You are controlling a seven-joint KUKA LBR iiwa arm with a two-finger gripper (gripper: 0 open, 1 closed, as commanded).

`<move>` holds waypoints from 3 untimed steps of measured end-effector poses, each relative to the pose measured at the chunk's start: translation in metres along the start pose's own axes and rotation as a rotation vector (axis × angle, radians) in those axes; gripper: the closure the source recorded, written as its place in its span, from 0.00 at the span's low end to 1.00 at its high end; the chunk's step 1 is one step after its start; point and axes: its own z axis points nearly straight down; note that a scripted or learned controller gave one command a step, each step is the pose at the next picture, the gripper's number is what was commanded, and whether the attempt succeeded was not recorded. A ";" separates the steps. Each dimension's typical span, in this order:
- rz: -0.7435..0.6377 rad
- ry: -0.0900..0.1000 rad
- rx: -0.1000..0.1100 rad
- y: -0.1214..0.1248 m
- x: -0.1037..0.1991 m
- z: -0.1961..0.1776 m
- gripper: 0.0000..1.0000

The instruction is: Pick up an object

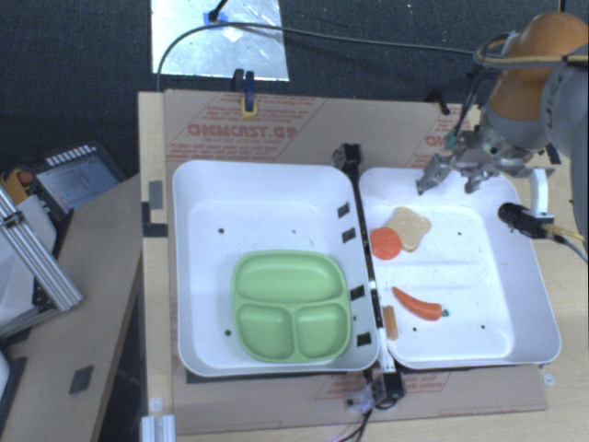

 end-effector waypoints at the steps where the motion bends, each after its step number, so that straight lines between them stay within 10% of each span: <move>1: -0.001 -0.002 -0.010 0.003 0.000 -0.006 0.00; 3: -0.002 -0.002 -0.015 -0.002 0.007 0.092 0.00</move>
